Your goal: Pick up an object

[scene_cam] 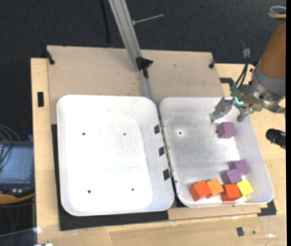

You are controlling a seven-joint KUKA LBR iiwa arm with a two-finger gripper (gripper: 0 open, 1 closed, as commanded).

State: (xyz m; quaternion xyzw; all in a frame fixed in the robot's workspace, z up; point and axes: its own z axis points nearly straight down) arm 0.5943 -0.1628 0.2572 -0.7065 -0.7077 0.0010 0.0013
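Sitting on its own in the right bin [186, 152] is a purple block [226, 130], up toward the bin's far right corner, and just past it hangs the gripper [230, 110]. Fingers spread apart, nothing between them; the nearer fingertip hangs a little above and to the left of that lone purple block, and whether it touches I can't quite tell.

Count them up: three purple blocks in all, the loner plus a pair [235, 171] touching each other by the bin's right wall, lower down. Then the near right corner is crowded: three orange blocks [202, 190], one redder than the others, and one yellow block [245, 187], all packed in a row along the near edge, tight under the purple pair. Seven blocks, every one in the right bin.

Next door, the left bin [109, 152] shows a bare white floor with four small dark dots. Both bins rest side by side on a pale wooden bench [40, 137], with a tan board under their far edges and small black clips where the two rims meet. A slim metal rail [127, 29] slants in from the far edge down to the seam between the bins. Dark carpeted floor surrounds the bench, and a handheld control pad [9, 170] with cables lies off the left edge.

Over at the right edge, the arm [273, 60] comes in, orange band above a grey wrist, leaning down and leftward into the bin's far right corner.
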